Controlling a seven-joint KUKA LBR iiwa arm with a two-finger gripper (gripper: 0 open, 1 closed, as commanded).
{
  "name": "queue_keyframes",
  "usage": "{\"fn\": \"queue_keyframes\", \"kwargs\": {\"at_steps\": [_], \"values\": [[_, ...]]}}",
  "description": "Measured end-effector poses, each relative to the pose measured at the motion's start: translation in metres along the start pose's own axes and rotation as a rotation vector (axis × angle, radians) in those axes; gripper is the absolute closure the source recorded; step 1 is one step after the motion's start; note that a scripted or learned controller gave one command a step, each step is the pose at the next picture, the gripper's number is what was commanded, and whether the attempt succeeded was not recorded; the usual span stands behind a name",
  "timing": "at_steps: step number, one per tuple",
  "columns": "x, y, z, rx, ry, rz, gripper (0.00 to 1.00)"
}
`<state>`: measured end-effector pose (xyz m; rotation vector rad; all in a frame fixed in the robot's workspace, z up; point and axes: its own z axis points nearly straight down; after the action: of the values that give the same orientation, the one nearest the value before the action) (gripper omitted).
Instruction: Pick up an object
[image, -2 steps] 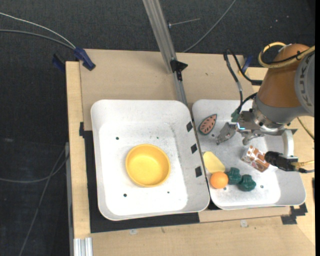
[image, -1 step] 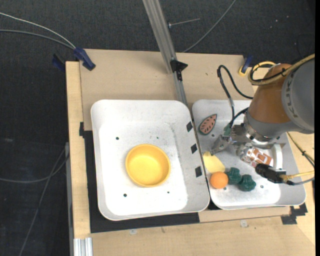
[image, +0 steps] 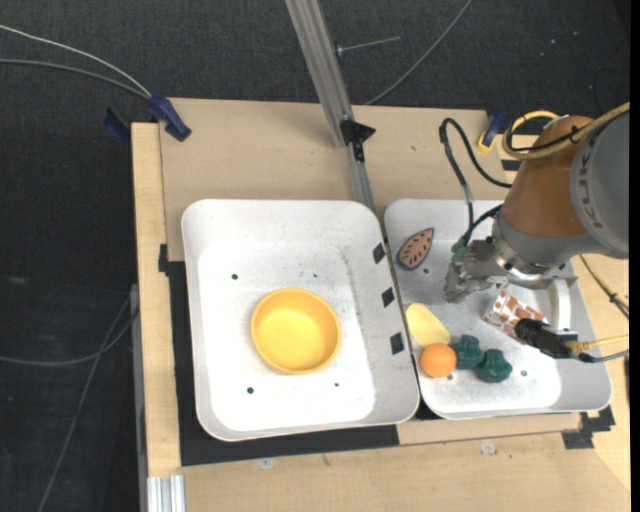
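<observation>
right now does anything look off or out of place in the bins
Nothing looks spilled or damaged. The yellow bowl sits upright in the left bin; the leaf-shaped piece, orange ball and green toy lie loose in the right bin.

The gripper (image: 462, 283) hangs over the right bin (image: 570, 395). A leaf-shaped piece (image: 414, 247) lies just to its left and further back. A packet (image: 512, 310) rests right of it, nearer the front. A wedge (image: 426, 323), a ball (image: 438, 360) and a knobbly toy (image: 481, 359) sit in front of it. Far to its left, a bowl (image: 294, 330) sits in the left bin (image: 220, 300).
</observation>
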<state>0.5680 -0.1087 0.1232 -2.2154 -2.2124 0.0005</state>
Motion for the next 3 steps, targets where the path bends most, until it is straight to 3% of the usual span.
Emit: {"fn": "queue_keyframes", "kwargs": {"at_steps": [2,3], "values": [[0.011,0.004,-0.108,-0.018,-0.006,-0.004,1.00],[0.012,0.005,-0.124,-0.013,-0.007,-0.002,1.00]]}}
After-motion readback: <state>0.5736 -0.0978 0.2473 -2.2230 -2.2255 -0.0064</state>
